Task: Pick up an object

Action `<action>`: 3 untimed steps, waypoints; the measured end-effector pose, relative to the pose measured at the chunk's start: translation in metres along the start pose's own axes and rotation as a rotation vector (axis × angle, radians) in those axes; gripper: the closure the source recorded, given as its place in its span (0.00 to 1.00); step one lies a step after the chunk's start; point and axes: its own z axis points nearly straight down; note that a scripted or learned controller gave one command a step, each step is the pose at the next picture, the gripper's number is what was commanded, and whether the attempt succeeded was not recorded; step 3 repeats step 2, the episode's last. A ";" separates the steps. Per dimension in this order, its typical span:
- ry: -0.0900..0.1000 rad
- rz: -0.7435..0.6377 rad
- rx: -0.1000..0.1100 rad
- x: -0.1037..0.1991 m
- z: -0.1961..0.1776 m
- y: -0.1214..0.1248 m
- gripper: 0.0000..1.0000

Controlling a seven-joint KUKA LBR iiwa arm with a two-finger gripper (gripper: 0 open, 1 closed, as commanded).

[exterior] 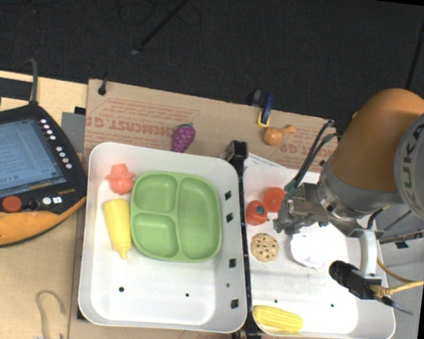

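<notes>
Nearest, at 6 o'clock in the right bin point(311, 302), corn point(277, 318) lying along the front wall: a poor choice, too tight to the rim for a clean straddle. Farther in, at 9 o'clock of that bin, cookie point(265, 247) lying flat on the floor, with a white lump point(311, 249) just beside it at its 3 o'clock. Above these, gripper point(293, 214) hanging low over the bin's left half, its tips lost against dark hardware; open or closed cannot be told. Just beside the gripper at its 9 o'clock, tomato point(257, 212), judged the likeliest object to pick; a red piece point(273, 198) touching or nearly touching it at 1 o'clock. To grasp well: centre over the tomato before descending, set the opening across its width so that the divider wall at 9 o'clock and the red piece stay clear, go down close to the floor, close gently on the round body, then lift straight up. Likely faults: rolling toward the wall, or pinching two items together. In the left bin point(156, 297), well apart, a green plate point(176, 217) and a yellow fruit point(118, 226) at its 9 o'clock. Farthest, outside the bins at 12 o'clock, grapes point(184, 136) and a gourd point(277, 135).
</notes>
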 end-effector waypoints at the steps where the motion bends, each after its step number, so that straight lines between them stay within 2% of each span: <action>1: -0.001 0.001 0.004 0.058 0.017 0.004 1.00; 2: -0.002 0.003 0.001 0.082 0.003 0.008 1.00; 3: -0.002 0.003 0.001 0.082 0.003 0.008 1.00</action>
